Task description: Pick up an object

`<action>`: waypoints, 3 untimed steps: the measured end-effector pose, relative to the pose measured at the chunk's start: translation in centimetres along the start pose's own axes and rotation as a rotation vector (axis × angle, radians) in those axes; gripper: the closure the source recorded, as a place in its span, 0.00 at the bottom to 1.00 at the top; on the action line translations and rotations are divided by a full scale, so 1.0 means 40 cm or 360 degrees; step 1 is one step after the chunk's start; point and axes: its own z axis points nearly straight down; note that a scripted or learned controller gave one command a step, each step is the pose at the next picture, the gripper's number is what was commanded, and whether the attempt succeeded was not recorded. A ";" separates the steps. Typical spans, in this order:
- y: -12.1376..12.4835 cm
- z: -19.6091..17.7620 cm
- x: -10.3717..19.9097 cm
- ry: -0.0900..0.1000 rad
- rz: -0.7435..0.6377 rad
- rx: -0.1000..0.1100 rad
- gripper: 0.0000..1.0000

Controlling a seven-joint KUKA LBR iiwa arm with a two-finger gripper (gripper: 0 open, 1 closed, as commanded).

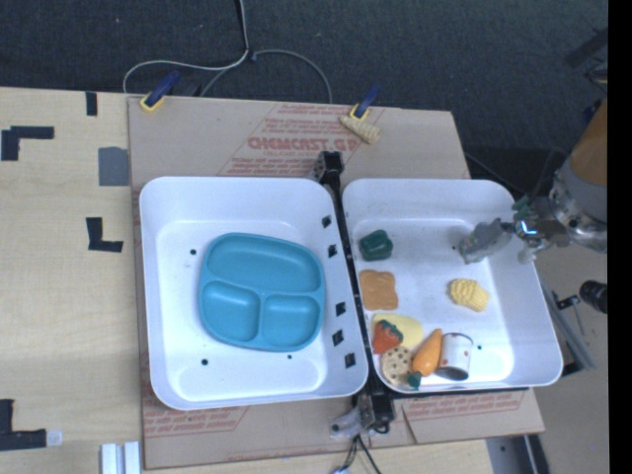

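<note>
The right white bin [513,265] holds several toy foods. A dark green piece [375,245] lies near its left wall, with a slice of toast [378,289] below it. A yellow corn piece [468,293] sits toward the right. At the front are a red strawberry [387,335], a carrot [427,352], a round cookie [397,363] and a small can [455,355]. My gripper [482,238] hangs over the bin's upper right part, above the corn and apart from it. I see nothing held in it.
The left white bin [163,265] holds a blue divided plate [262,291]. Both bins rest on a cardboard sheet [286,141] held by clamps [361,124] at the back. A cable [237,28] runs behind.
</note>
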 end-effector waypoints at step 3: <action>0.341 0.364 0.084 -0.0005 -0.0006 -0.0009 0.00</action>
